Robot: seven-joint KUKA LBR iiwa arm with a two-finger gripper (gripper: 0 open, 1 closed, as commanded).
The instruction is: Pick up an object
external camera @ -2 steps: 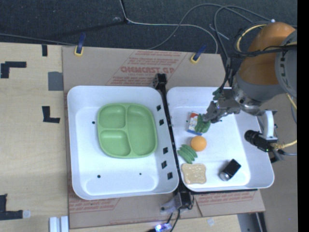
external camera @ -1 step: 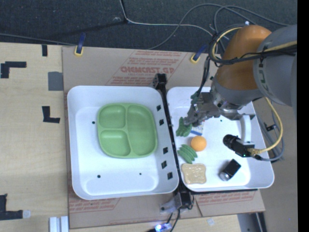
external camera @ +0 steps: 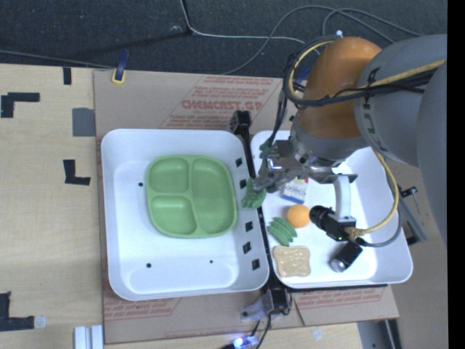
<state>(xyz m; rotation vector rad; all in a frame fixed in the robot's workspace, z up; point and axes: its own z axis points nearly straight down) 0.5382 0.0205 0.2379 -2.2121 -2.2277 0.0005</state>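
- The grey arm with its orange band (external camera: 338, 67) reached in from the right, and its two-finger gripper (external camera: 270, 180) hung low over the left edge of the right-hand shallow white bin (external camera: 389, 267).
- Whether the gripper was wide, narrow or gripping could not be told.
- A green leafy toy piece (external camera: 253, 193) lay just beside the gripper, on the wall between the bins.
- In the right bin lay a small orange ball (external camera: 297, 216), a green pea-pod toy (external camera: 282, 231) and a tan toast-shaped slice (external camera: 292, 261), close together.
- A green sectioned plastic plate (external camera: 192, 195) sat in the left-hand white bin (external camera: 123, 267).
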